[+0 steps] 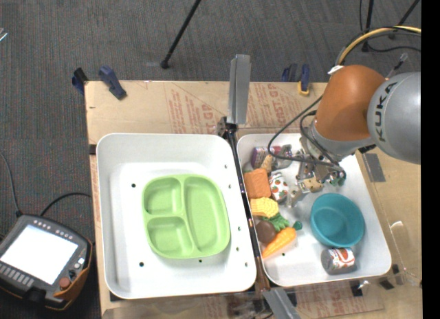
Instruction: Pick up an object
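- A silver can (338, 260) is seen lying at the right bin's (375, 204) near edge, beside a teal bowl (337, 220).
- The gripper (308, 181) is held low over toy food: a strawberry (278, 187), corn (264, 207), a carrot (279, 241).
- Jaw opening cannot be told.
- One isolated piece should be centred before closing.

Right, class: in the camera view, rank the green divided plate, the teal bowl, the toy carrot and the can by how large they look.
1. Green divided plate
2. Teal bowl
3. Toy carrot and can: these look about alike, so I leave them unranked.
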